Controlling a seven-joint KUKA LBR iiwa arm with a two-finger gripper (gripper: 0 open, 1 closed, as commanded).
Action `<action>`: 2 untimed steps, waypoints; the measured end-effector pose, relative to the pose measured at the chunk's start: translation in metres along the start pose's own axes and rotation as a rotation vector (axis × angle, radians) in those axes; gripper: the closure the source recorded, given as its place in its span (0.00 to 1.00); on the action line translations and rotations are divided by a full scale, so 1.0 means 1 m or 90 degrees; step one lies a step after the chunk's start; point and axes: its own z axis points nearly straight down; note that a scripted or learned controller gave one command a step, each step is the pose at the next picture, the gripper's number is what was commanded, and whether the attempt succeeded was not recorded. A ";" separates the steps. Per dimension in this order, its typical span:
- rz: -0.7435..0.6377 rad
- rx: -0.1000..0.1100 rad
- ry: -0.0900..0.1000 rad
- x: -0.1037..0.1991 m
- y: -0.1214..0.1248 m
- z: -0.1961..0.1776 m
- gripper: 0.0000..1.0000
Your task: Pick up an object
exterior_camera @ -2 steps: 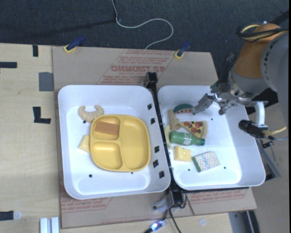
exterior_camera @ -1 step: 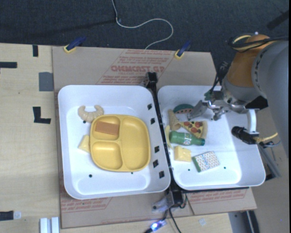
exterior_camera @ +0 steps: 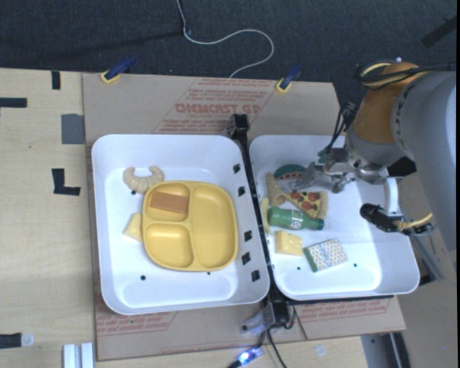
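My gripper (exterior_camera: 316, 176) hangs low over the right bin (exterior_camera: 383, 271), beside the pizza slice (exterior_camera: 305, 199); nothing lifted yet; my grip's state, I cannot tell.

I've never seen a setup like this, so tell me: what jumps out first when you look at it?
The big yellow divided plate in the left bin catches the eye, with a brown slab in one compartment. On the right, the grey arm with its orange band reaches over the right bin, its gripper above a cluster of toy food, including a green bottle and a pizza slice.
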 end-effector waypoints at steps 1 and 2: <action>-0.001 0.000 0.000 0.001 0.000 -0.011 1.00; 0.001 -0.001 0.001 0.003 -0.007 -0.066 1.00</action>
